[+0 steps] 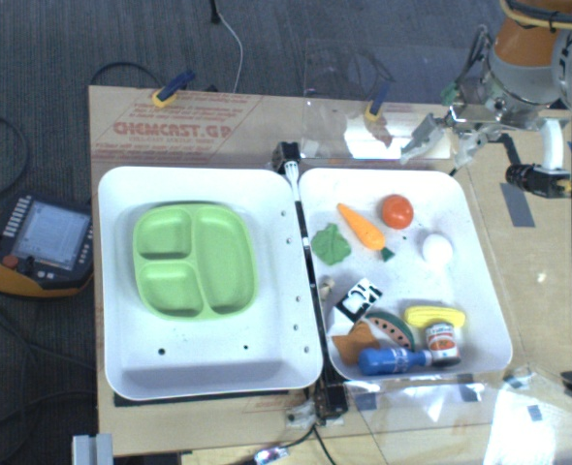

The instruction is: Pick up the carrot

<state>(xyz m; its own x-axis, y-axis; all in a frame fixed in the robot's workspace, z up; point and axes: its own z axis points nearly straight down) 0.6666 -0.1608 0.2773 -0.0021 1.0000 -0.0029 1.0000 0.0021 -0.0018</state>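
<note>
- Carrot [361, 226]: open from above; bare bin floor toward the frame's top.
- Obstacles close by: tomato [397, 210] right, green leafy piece [332, 245] lower left.
- Lower right bin [480, 260]: crowded with objects.

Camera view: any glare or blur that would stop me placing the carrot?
Camera view: the carrot is sharp and evenly lit in the right bin; strong glare whitens the bench above that bin; the gripper looks slightly soft.

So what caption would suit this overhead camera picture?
Robot hand poised beyond the right bin, where a carrot lies beside a tomato.
</note>
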